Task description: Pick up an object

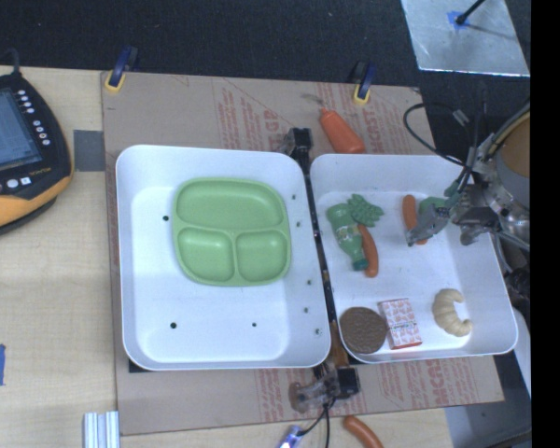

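A green divided plate (231,231) is seen in the middle of the left bin (140,334). In the right bin (490,343), a toy carrot with green leaves (359,233) lies near the left wall, a small orange piece (409,210) towards the far edge, and a brown disc (363,329), a patterned card (399,322) and a croissant (451,312) along the near edge. The gripper (443,220) is held at the far right corner; whether it is released or clenched cannot be told. The approach step appears to be in hand; alignment over one object and a descent are judged necessary next.

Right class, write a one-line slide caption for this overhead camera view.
Gripper over right bin of toy food; green divided plate in left bin.
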You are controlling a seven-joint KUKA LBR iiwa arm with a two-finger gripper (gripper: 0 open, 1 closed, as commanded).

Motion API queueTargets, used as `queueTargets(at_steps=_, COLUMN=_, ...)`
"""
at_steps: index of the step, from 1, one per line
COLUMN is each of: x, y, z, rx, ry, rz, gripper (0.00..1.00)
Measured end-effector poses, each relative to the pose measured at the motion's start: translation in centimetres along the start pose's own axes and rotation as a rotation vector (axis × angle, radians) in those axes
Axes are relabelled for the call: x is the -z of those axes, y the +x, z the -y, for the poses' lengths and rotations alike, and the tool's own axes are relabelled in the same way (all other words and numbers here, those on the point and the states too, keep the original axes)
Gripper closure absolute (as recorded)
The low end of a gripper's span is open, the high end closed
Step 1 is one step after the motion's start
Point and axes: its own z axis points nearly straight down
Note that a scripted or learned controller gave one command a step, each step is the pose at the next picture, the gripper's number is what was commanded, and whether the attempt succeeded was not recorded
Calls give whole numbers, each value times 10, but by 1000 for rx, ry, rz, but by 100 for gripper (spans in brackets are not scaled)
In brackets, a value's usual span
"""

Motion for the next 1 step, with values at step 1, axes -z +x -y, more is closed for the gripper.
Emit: queueTargets(at_steps=1, x=-45, y=-74, z=-58, rx=-1, ry=1, rz=3, gripper=0)
